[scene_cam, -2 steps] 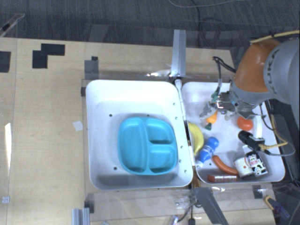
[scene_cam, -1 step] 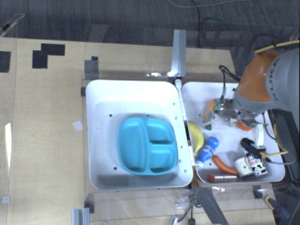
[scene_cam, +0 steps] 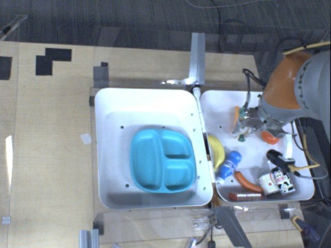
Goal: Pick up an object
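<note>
The claw (scene_cam: 247,124) hangs low in the right bin (scene_cam: 223,103), its state unclear. Toward the front from it lie a yellow banana (scene_cam: 216,151), blue bottle (scene_cam: 228,165) and orange sausage toy (scene_cam: 247,182); an orange piece (scene_cam: 269,137) sits just beside it.

A pale wooden bench (scene_cam: 46,154) carries two white bins side by side: the left bin (scene_cam: 111,190), the right bin (scene_cam: 302,192). Black marks (scene_cam: 51,60) sit far left.
</note>
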Controlling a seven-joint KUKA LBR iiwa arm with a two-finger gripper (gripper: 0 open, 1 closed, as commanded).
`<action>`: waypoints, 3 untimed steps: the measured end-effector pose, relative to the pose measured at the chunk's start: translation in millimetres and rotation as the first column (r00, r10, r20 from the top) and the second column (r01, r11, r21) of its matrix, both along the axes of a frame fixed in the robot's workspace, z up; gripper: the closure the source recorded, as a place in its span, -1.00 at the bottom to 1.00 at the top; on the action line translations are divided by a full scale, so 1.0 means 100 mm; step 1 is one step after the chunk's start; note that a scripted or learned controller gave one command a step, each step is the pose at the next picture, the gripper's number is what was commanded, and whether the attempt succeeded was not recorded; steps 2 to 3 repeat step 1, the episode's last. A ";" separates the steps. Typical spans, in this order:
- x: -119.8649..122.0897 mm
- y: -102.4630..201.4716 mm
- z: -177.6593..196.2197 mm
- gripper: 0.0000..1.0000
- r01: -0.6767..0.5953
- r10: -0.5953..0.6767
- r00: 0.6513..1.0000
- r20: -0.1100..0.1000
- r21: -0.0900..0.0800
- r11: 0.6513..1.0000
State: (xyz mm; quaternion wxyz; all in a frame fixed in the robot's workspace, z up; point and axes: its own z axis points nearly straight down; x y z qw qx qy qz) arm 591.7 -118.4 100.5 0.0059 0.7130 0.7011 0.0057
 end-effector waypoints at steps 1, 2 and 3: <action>0.79 0.72 0.87 1.00 -0.085 0.085 0.996 -0.008 0.000 0.996; 0.79 0.72 0.87 1.00 -0.085 0.085 0.996 -0.008 0.000 0.996; 0.79 0.72 0.87 1.00 -0.085 0.085 0.996 -0.008 0.000 0.996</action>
